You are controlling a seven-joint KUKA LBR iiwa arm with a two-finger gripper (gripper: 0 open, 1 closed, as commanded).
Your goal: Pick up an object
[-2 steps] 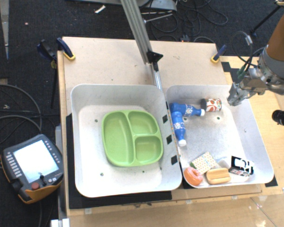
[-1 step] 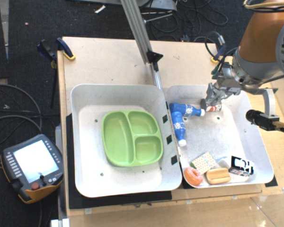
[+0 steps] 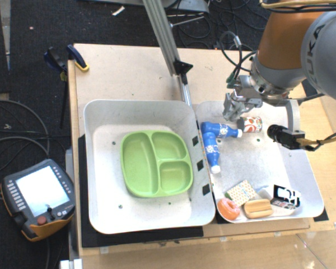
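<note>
The grey arm's two-finger gripper [image 3: 233, 113] hangs over the far end of the right-hand shallow white bin [image 3: 302, 167]; whether it is spread or pressed together cannot be told. Just below it lie two blue-and-white plastic bottles [image 3: 214, 144], one with its long axis pointing towards the near edge, one crosswise. A small red-and-white can [image 3: 252, 124] lies beside them, its label unreadable. The left-hand white bin [image 3: 95, 150] bears a green three-compartment plastic tray [image 3: 155, 163].
</note>
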